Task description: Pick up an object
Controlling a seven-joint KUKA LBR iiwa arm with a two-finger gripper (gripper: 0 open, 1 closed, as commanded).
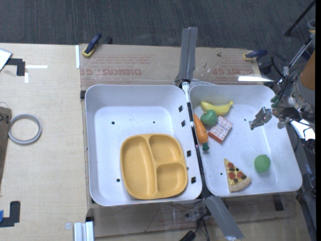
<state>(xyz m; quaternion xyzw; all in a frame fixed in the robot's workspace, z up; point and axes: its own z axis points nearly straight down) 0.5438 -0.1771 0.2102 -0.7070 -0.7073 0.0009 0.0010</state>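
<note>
1. One pincer, metal grey, at the arm's end, reaching in from the right over the upper right part of the right bin; how far it is parted cannot be told, and no object shows between its tips.
2. One green ball, round and plain, on the right bin's floor below the pincer, near but apart from it.
3. One pizza slice, a toy wedge with a tan crust and red rounds on a yellow top, at the bin's lower middle, left of the ball and well below the pincer.
4. One red-and-white box, small and tilted, left of the pincer at about its height, with bare bin floor between them.
5. One green pepper-like toy, just up and left of the box.
6. One banana, yellow and curved, above the green toy, toward the bin's far wall.
7. One carrot, orange with a green end, lying along the bin's left wall, farthest of the six objects from the pincer.
8. Two white bins side by side on the bench; the left bin holds one yellow divided plate with three compartments.
9. One roll of tape on the bench, well to the left.
</note>
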